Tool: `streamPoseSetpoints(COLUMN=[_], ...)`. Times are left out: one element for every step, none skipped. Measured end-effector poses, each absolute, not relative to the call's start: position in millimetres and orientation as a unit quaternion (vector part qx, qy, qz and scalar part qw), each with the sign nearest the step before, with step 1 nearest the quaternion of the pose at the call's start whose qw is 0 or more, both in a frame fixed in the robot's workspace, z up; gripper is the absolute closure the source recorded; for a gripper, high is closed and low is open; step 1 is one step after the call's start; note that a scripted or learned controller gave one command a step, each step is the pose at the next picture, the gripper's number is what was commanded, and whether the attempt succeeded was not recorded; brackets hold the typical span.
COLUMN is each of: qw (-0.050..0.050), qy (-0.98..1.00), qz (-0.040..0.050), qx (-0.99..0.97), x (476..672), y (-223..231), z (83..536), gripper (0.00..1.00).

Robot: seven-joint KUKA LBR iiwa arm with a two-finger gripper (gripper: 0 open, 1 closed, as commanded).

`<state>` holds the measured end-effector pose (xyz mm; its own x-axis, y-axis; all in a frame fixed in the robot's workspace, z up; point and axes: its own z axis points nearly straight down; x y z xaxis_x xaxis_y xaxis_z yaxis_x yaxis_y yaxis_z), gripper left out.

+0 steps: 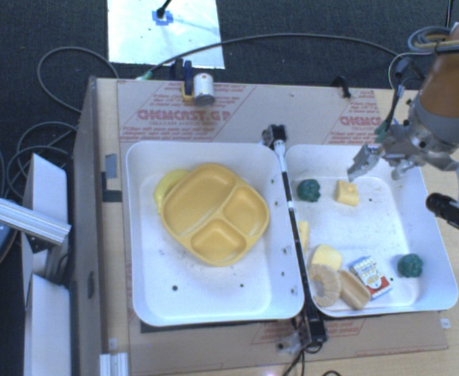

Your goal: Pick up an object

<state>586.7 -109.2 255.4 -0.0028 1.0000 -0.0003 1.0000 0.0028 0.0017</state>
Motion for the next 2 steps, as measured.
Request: streamPoseSetpoints(qw=[0.001, 0.001], qy=[0.708, 0.709], qz=[0.0006, 0.0013], qx=[0.706, 0.706], x=[606.7, 669.4], y=[-98, -94], z=[85, 85], gripper=[0.00, 0.00])
